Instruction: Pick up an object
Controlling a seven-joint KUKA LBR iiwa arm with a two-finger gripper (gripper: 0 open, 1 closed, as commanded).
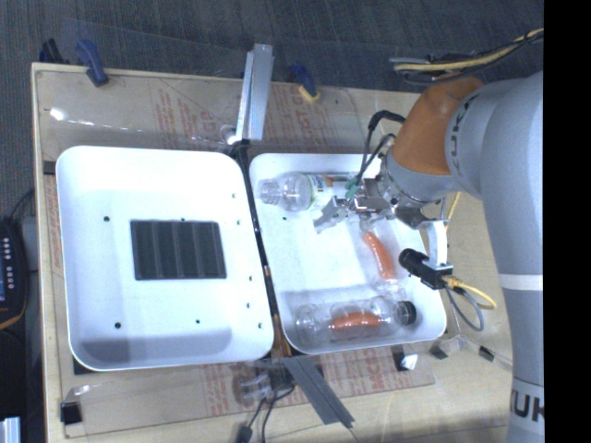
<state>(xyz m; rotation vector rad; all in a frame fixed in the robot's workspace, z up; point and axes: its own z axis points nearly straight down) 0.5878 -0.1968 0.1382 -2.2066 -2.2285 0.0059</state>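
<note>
Gripper (340, 209), finger state unclear, hovers in the right bin (305, 275) between clear bottle (294, 192) and orange tube (376, 252); may close on nothing.

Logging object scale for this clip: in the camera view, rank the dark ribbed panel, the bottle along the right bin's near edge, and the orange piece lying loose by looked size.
1. dark ribbed panel
2. bottle
3. orange piece

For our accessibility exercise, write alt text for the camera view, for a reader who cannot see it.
A grey robot arm reaches from the right, its end effector over the right bin, which holds clear plastic bottles and an orange tube. The left bin holds a dark ridged panel.
</note>
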